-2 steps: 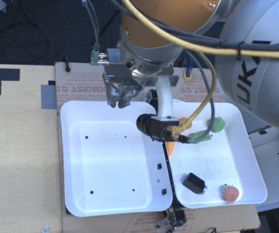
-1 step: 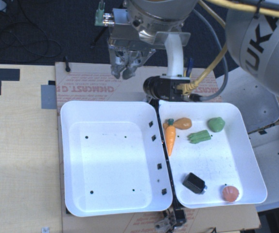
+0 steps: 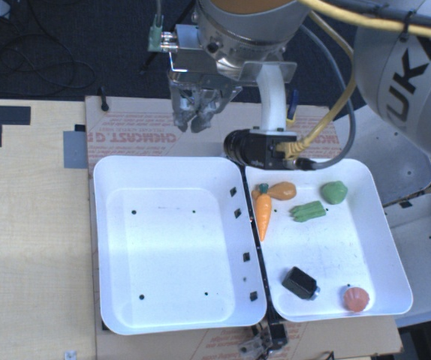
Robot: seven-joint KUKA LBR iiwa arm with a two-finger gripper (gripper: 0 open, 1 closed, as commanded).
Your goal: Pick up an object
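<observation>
My gripper (image 3: 198,115) hangs high over the far edge of the left bin (image 3: 110,193), with its grey fingers (image 3: 189,112) pointing down and close together; nothing shows between them. The right bin (image 3: 384,231) holds the objects: an orange carrot (image 3: 262,213) along its left wall, a small orange piece (image 3: 281,191) beside the carrot's top, a green pod (image 3: 307,211), a round green piece (image 3: 334,192), a black block (image 3: 300,283) and a pink-red ball (image 3: 356,299) near the front right corner.
The arm's orange band and grey wrist (image 3: 245,13) loom over the back of the bench, with a yellow cable (image 3: 328,118) trailing to a black unit (image 3: 257,147) at the bins' far join. Cardboard (image 3: 140,130) lies beneath the bins.
</observation>
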